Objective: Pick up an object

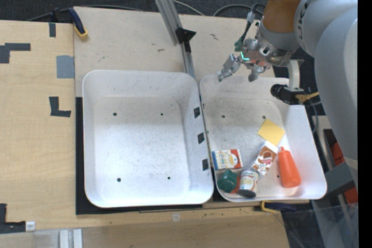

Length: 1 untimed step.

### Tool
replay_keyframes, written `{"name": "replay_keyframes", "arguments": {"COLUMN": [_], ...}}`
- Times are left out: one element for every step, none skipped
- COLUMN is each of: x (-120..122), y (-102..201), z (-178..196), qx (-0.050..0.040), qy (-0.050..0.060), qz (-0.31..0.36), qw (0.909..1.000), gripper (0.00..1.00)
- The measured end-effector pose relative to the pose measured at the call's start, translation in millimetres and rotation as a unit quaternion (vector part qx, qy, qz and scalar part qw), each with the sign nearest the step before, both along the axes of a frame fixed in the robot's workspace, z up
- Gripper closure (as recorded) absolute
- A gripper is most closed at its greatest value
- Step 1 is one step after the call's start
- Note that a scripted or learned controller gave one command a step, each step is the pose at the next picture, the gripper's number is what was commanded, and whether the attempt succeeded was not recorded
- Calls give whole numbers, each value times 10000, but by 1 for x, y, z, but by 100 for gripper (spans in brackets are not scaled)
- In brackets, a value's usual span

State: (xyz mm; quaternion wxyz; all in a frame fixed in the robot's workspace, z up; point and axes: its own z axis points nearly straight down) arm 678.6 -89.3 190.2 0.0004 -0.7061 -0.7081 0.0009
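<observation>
We find the candidate objects clustered at five o'clock in the right bin [302,125]: a yellow square [271,131], an orange bottle-like item [288,169], a small printed carton [226,158], a slim packet [265,160], a small can [249,181] and a dark green item [229,179]. The carton, can and green item lie just beside or touching one another against the bin's near wall, and the packet touches the can. The gripper [239,68] hovers at twelve o'clock of the same bin, above its far rim, well apart from every object; its two fingers stand spread apart and nothing lies between them. The left bin [93,125] lies beside it. We judge the main risk to be a descent onto the crowded group: fingers could straddle two items, strike the bin wall, or push the flat yellow square without lifting it. The green item's shape is hard to make out, and the dark object below the can cannot be identified
</observation>
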Motion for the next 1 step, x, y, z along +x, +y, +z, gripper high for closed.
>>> {"name": "replay_keyframes", "arguments": {"x": [-4], "y": [-3], "z": [-64], "qx": [-2], "qy": [31], "qz": [-8], "qw": [10000], "gripper": [0]}}
